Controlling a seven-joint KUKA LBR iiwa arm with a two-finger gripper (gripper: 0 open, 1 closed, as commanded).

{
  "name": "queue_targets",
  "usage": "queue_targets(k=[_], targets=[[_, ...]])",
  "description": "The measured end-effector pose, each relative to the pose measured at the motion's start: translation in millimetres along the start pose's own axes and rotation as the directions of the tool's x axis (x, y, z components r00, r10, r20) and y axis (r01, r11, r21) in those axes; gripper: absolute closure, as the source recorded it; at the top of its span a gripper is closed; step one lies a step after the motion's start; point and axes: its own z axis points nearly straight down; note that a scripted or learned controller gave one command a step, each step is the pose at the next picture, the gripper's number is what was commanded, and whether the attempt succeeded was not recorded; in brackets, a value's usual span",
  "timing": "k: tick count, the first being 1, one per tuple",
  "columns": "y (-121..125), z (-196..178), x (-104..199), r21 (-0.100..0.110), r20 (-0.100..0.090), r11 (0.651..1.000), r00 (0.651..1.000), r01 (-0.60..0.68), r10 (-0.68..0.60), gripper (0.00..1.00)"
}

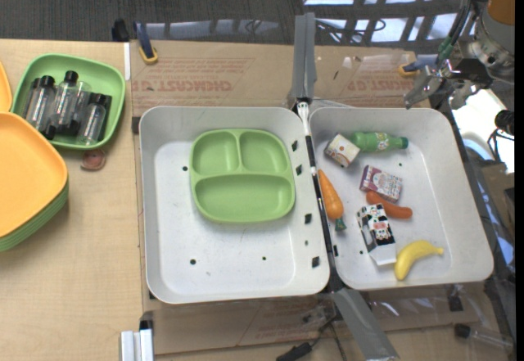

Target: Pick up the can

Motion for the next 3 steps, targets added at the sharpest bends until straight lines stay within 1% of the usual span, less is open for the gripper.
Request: queue_targets(k=[1, 2, 3], targets=[[4, 98, 65, 0.001, 0.000, 0.996, 0.996, -0.089, 0.089, 0.00], [26, 170, 61, -0.025, 0.002, 0.998, 0.998, -0.057, 0.057, 0.00], [27, 160, 58, -0.027, 0.006, 0.998, 0.998, -0.059, 0.059, 1.00]])
